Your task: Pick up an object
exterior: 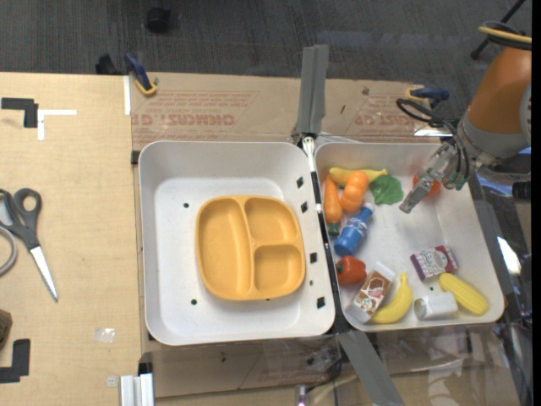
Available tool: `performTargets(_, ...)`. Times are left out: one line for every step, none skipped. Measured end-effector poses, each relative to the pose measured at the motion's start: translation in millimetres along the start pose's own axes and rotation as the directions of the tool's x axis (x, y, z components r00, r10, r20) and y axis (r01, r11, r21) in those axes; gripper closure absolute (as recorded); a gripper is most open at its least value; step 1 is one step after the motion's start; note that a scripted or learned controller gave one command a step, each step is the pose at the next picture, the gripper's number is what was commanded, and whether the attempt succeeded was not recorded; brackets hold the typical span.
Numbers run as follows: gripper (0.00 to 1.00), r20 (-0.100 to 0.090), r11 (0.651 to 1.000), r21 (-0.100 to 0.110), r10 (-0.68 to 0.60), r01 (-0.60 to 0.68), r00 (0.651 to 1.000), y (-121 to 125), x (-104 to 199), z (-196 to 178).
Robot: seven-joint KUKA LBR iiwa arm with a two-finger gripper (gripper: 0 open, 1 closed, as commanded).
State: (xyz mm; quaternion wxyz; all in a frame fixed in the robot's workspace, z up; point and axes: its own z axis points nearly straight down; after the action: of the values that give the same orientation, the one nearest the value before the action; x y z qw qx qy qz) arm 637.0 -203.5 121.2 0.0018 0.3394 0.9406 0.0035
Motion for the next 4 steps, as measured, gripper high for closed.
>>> performTargets(0.0,0.004,0.989,0.007,0.147,-0.147,0.989,60,39,28)
performTargets(0.0,0.006,0.953,0.006,0.302,-0.302,0.953,73,75,28)
performTargets(0.0,-0.002,0.939,0.014,0.344,-0.344,0.939,92,49,29)
performTargets(1.0,0.003,0.94,0.014,0.341,-0.341,0.94,92,48,18)
